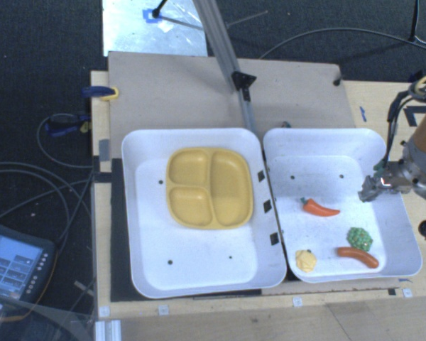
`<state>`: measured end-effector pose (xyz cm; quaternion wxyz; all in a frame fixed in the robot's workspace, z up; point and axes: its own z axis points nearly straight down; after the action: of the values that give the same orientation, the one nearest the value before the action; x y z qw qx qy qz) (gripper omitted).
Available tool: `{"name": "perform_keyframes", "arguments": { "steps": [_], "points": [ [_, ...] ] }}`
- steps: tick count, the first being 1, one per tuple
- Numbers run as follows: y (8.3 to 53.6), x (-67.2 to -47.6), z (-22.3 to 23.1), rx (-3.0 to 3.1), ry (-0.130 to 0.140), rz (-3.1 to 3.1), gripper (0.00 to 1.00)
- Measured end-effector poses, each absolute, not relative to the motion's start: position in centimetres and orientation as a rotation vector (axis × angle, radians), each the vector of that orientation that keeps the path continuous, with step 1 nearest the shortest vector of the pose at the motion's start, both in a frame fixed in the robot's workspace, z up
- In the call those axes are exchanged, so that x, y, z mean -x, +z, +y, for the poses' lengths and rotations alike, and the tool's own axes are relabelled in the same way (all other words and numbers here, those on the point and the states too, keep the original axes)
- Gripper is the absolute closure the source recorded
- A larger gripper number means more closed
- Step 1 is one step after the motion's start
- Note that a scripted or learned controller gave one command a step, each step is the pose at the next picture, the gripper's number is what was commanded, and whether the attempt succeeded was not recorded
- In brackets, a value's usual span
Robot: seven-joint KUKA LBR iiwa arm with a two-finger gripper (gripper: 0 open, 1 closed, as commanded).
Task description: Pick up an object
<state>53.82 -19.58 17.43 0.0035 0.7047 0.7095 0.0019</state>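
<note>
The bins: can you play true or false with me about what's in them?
1. The yellow plate lies in the left bin. True.
2. The carrot sits on the plate. False: it lies in the right bin, apart from the plate.
3. The broccoli is close to the sausage. True.
4. The gripper is holding the carrot. False: the carrot lies on the bin floor, to the gripper's left in the camera view.
5. The corn is in the left bin. False: it lies near the front of the right bin.
</note>
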Motion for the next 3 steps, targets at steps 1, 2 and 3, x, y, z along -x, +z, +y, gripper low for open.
{"name": "perform_keyframes", "arguments": {
  "steps": [1, 2, 3],
  "points": [
    [21.6, -54.0, -19.6, -2.21, 0.005, 2.225, 1.0],
    [22.8, -54.2, -13.9, -2.207, 0.006, 2.234, 1.0],
    [22.1, -55.3, -8.5, -2.209, 0.005, 2.236, 1.0]
  ]
}}
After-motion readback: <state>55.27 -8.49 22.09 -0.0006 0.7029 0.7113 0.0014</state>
